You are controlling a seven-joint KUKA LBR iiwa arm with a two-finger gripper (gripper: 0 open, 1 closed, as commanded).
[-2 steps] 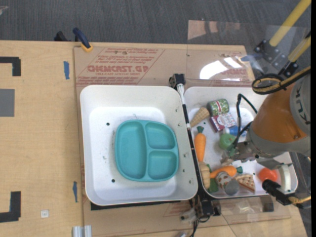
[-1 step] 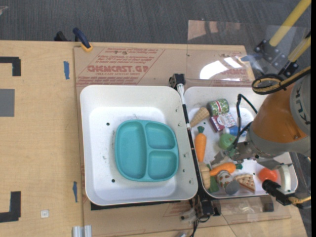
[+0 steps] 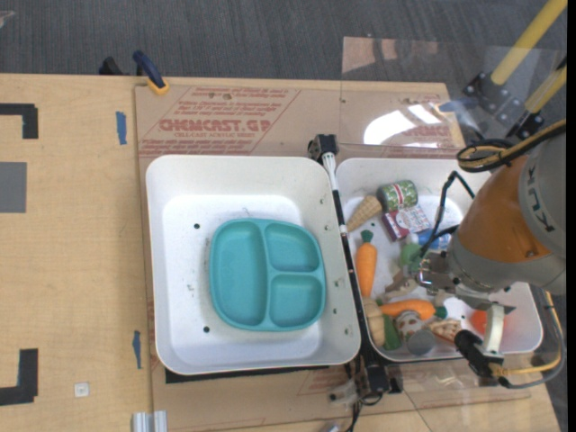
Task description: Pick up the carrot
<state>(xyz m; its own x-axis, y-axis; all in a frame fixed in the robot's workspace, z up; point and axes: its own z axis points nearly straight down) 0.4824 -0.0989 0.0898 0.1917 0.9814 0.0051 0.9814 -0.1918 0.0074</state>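
1. The carrot (image 3: 366,267) lies in the right bin (image 3: 536,331), close to that bin's left wall, roughly lengthwise with its green top pointing away from the viewer. It rests free; nothing grips it.
2. The pincer (image 3: 430,273) sits low over the clutter in the middle of the same bin, to the right of the carrot and apart from it. Whether it is spread or pressed together cannot be told.
3. Neighbours: an ice-cream cone (image 3: 364,211) just beyond the carrot's top, and an orange toy (image 3: 407,310) near its tip.
4. The left bin (image 3: 171,241) carries a teal divided plate (image 3: 267,274).
5. Recommendation: shift left over the carrot's mid-body, straddle its narrow width, and descend clear of the wall.
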